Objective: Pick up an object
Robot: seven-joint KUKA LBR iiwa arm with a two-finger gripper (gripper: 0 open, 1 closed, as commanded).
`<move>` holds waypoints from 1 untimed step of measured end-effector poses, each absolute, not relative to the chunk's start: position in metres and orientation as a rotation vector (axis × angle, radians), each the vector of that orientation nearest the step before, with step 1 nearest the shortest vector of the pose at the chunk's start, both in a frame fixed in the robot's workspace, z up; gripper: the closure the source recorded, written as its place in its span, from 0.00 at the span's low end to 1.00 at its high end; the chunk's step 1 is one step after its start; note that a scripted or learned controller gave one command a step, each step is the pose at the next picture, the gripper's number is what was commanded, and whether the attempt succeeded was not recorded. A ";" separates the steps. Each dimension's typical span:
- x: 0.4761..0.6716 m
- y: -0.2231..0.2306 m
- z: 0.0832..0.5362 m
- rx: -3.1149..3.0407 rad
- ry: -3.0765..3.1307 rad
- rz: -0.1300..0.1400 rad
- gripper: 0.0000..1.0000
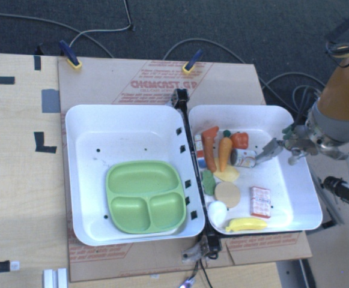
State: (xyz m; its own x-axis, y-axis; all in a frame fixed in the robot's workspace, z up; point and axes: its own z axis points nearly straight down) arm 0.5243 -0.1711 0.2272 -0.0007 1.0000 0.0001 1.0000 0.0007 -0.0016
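My gripper (279,155) hangs low over the right bin (298,192), near its right wall, and stands open. One finger (267,151) slants left, with its tip beside a small grey can (244,158); I cannot tell if they touch. Nothing sits between the fingers. Left of the can lie an orange carrot (224,152), a red-orange sausage-shaped piece (209,139) and a small red piece (240,140). Nearer the front are a pale yellow slice (227,174), a green piece (208,182), a tan disc (227,194), a white egg (217,210), a yellow banana (246,224) and a red-and-white box (259,201).
The left bin (84,161) holds a green divided plate (145,197). Black clips (180,98) join the bins along their shared wall. Both bins rest on cardboard (156,83) held by blue-and-yellow clamps (69,54). The arm's grey and orange body (335,110) stands over the right bin's far right edge.
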 end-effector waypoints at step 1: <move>0.590 -0.151 0.093 -2.219 -2.222 0.000 0.00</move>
State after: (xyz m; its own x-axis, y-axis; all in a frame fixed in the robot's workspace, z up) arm 0.5904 -0.1508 0.0927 -0.0012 1.0000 0.0006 1.0000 0.0012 -0.0009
